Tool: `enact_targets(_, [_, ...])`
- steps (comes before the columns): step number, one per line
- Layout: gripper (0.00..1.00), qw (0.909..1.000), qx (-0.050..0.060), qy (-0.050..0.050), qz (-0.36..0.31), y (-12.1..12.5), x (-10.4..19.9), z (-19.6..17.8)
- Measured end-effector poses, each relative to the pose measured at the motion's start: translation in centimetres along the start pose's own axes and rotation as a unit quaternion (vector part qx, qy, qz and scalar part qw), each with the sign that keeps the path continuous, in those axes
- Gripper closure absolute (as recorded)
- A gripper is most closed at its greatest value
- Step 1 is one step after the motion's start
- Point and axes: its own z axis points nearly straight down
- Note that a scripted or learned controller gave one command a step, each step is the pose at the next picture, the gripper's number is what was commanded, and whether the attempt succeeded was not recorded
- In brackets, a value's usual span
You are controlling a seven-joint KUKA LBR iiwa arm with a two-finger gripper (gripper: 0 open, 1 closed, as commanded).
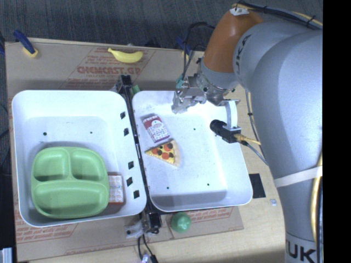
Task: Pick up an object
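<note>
- On the cardboard sheet [104, 70] behind the left bin [22, 147] I read red print, "CHEMCAST GP".
- Low on the arm [304, 251], right of the right bin [236, 169], I see black letters "KUK", cut off.
- The red packet [155, 128] in the right bin has print too small for me to read.

- A yellow plastic banana [125, 54] lies on the cardboard sheet [82, 70] beyond the two bins.
- A small green ball [180, 222] rests on the cardboard just in front of the right bin.
- A blue clamp [25, 43] grips the cardboard's far left corner.
- Black clips [126, 84] sit where the bins meet.
</note>
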Motion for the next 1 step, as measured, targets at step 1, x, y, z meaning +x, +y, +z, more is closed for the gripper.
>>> enact_targets(1, [1.00, 1.0000, 0.000, 0.000, -0.003, 0.04, 0.04, -1.04])
